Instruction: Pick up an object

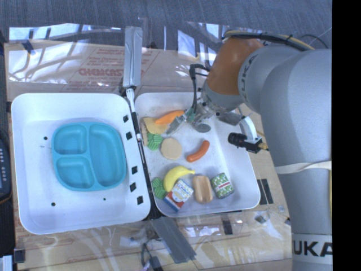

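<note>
My gripper [185, 120] is low in the right bin [248, 174], near its back left part. It sits right beside an orange carrot [169, 117], at the carrot's right end. The view does not settle whether they touch. A yellow wedge [149, 125] and a green leafy piece [154, 141] lie just left of it. In front of the gripper are a beige round disc [171, 148] and an orange sausage [198, 151]. The grey arm with its orange band [228, 72] reaches in from the right above the bin's back edge.
Along the right bin's front lie a banana [176, 176], a small carton [180, 192], a bread roll [202, 189], a green can [222, 185] and another green piece [158, 188]. The left bin [28, 208] holds a blue divided plate [89, 155].
</note>
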Motion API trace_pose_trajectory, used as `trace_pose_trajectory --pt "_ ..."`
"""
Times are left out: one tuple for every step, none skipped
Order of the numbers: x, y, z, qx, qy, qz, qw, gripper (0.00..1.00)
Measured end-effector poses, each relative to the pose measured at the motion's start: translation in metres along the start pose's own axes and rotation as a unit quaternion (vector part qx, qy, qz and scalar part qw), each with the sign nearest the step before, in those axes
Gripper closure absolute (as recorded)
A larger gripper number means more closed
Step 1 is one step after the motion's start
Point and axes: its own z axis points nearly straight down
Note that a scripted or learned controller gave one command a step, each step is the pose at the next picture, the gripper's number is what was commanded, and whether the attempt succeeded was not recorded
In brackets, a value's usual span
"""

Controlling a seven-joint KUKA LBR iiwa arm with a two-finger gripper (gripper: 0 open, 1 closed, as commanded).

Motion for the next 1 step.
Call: trace_pose_trajectory --pt "0.0062 0.0094 0.0007 0.005 0.001 -0.006 1.0 0.0"
